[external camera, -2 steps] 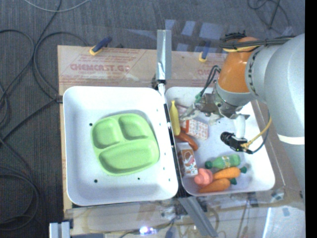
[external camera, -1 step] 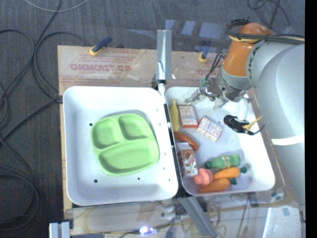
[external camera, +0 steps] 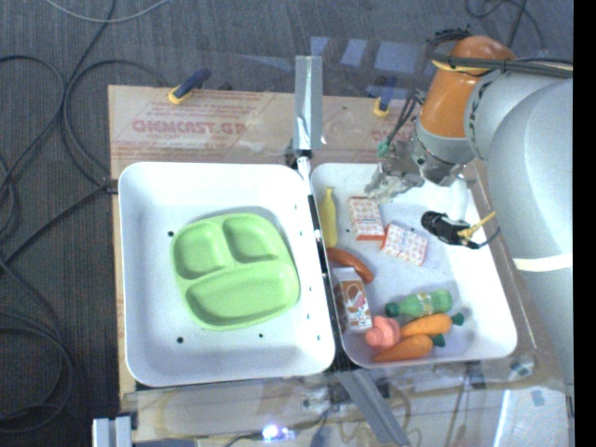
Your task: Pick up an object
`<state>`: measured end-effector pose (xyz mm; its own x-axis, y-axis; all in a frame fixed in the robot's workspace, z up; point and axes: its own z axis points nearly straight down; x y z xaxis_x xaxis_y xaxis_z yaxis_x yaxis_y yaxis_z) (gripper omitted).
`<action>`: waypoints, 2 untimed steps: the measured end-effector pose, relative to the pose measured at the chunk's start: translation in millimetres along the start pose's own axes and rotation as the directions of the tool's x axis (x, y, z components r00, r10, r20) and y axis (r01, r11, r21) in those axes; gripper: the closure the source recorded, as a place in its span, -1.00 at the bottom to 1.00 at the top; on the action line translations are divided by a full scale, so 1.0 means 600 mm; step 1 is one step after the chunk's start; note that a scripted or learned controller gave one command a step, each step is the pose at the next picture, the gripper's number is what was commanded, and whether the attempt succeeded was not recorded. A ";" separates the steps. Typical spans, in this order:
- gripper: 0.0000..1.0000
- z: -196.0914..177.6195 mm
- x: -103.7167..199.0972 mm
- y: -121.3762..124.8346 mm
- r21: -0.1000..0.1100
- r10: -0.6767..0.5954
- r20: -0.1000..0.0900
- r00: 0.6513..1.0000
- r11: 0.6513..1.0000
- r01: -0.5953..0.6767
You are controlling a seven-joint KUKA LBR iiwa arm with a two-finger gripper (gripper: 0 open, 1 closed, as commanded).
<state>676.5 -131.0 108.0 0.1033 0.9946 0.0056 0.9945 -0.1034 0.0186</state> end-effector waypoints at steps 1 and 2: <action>-1.00 0.001 -0.002 -0.001 0.002 0.001 0.001 1.000 1.000 -0.001; -1.00 0.029 0.021 -0.073 0.011 -0.005 0.008 1.000 1.000 0.005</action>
<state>634.8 -114.0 89.7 0.0988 0.9951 -0.0026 0.9951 -0.0987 0.0075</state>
